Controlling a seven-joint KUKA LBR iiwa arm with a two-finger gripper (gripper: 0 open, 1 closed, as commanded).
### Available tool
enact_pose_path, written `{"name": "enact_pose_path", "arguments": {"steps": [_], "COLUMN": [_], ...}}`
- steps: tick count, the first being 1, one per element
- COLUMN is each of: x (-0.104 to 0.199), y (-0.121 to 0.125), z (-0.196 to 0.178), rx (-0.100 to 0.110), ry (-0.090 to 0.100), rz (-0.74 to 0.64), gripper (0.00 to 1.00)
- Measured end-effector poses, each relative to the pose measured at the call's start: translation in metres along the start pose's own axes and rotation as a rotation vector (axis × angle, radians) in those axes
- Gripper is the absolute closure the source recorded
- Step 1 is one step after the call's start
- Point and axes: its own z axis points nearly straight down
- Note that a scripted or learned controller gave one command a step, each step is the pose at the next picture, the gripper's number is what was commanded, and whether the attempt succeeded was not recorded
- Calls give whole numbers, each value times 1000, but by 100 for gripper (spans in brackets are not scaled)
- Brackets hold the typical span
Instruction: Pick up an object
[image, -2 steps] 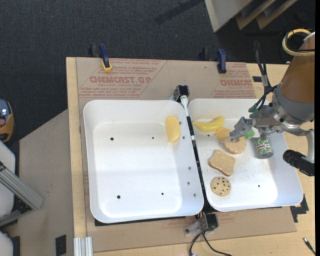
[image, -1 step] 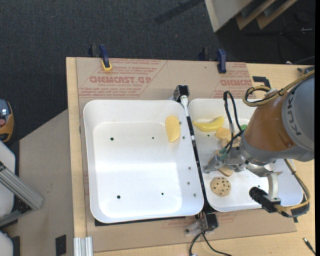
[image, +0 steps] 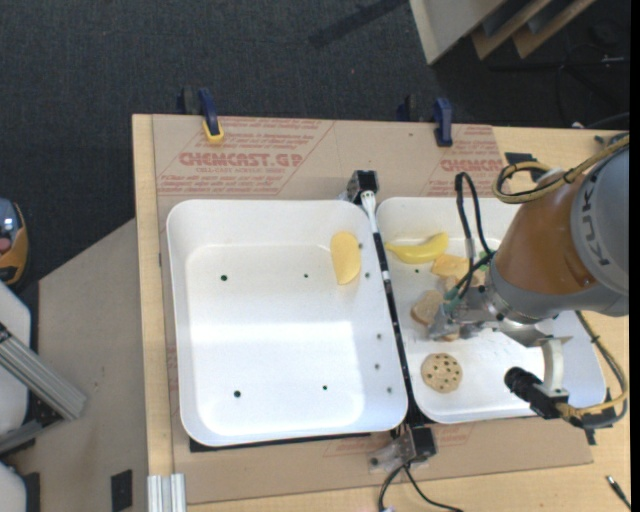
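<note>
The gripper (image: 447, 322) sits low over a tan piece (image: 428, 305); its jaw state cannot be told, and crowding by the cookie (image: 441, 372) risks a miss.

Bright, even light falls from above. The left bin (image: 270, 320) glares nearly pure white across its floor, washing out detail. Soft shadows lie under the arm (image: 545, 255) in the right bin (image: 490, 400). Focus is fairly sharp, slightly grainy; the dark floor (image: 80, 80) stays dim.

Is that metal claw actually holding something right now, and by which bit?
It cannot be told: the claw sits low over a tan object in the right bin, its grip hidden.
</note>
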Motion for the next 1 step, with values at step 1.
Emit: {"name": "enact_pose_path", "arguments": {"steps": [1], "x": [64], "y": [90], "z": [-96], "rx": [-16], "ry": [2], "rz": [-12], "gripper": [100]}}
